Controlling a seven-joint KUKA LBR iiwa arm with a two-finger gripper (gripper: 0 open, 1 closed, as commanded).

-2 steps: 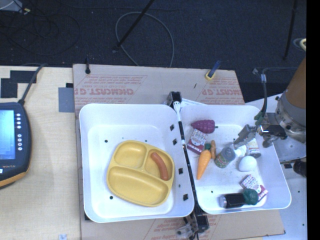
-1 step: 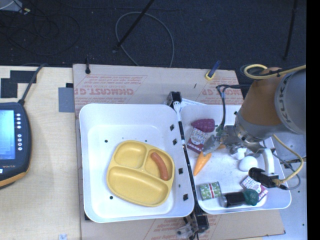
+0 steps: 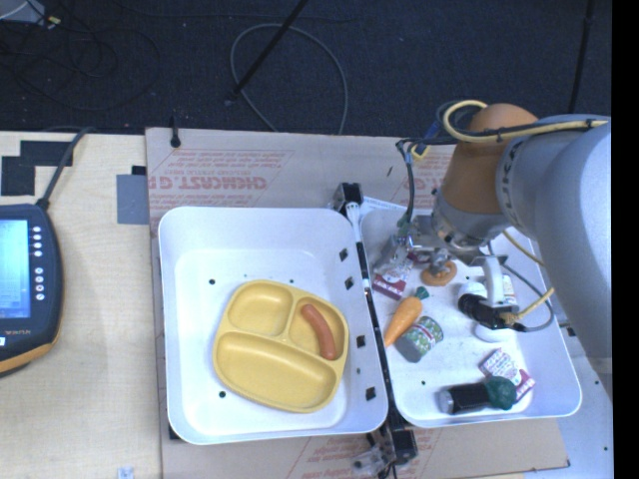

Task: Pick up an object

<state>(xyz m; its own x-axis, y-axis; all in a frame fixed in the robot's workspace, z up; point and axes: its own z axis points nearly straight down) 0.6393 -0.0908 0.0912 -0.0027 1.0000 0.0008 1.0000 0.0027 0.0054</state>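
My gripper point(image 3: 407, 254) is low over the far part of the right bin point(image 3: 554, 392), under the grey arm with its orange band. A red-and-white packet point(image 3: 389, 287) lies just below it, and a small brown round piece point(image 3: 440, 268) lies to its right. An orange carrot point(image 3: 403, 318) lies near the bin's left wall, with a small labelled can point(image 3: 423, 335) beside it. Nearer the front lie a pink box point(image 3: 505, 364) and a black block point(image 3: 464, 398) with a green lump point(image 3: 502, 394) at its end.
The left bin point(image 3: 190, 257) holds a yellow divided plate point(image 3: 260, 367) with a sausage point(image 3: 320, 329) in its right compartment. A handheld control pendant point(image 3: 20, 277) rests on the bench at far left. Cables run across the dark floor behind the bins.
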